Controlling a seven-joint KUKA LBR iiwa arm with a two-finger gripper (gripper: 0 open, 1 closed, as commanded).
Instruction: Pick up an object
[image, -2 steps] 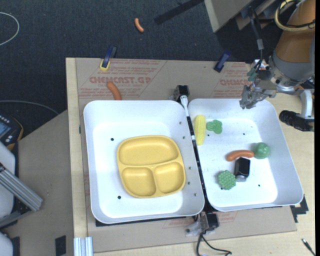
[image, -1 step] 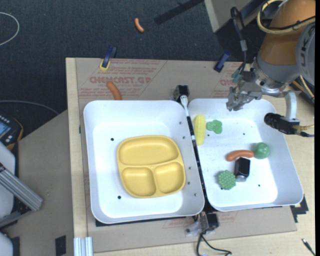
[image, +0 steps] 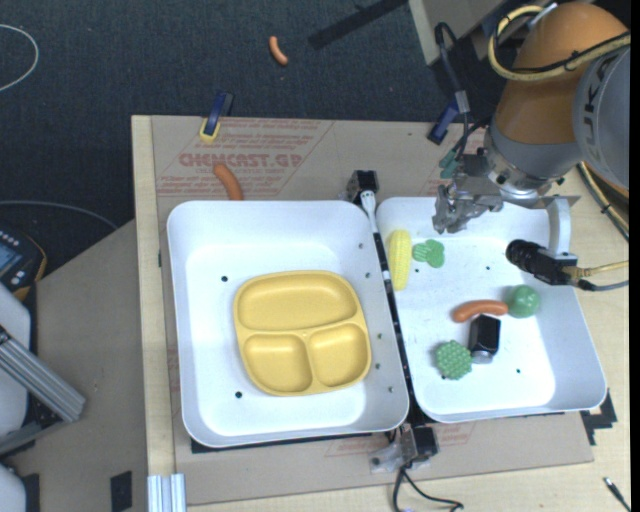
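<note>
My gripper (image: 448, 222) hangs over the back left part of the right bin (image: 560, 385), just above and right of a small green leafy piece (image: 431, 253). Nothing shows between its fingers. A yellow corn cob (image: 399, 259) lies along the bin's left wall. Nearer the front lie an orange sausage (image: 478, 310), a green ball (image: 522, 299), a black block (image: 485, 335) and a bumpy green piece (image: 453, 359).
The left bin (image: 200, 250) holds a yellow three-compartment tray (image: 300, 330). A black cylinder on the arm (image: 535, 260) juts over the right bin. An orange sausage (image: 229, 181) and a blue-yellow clamp (image: 214, 117) lie on the cardboard behind the bins.
</note>
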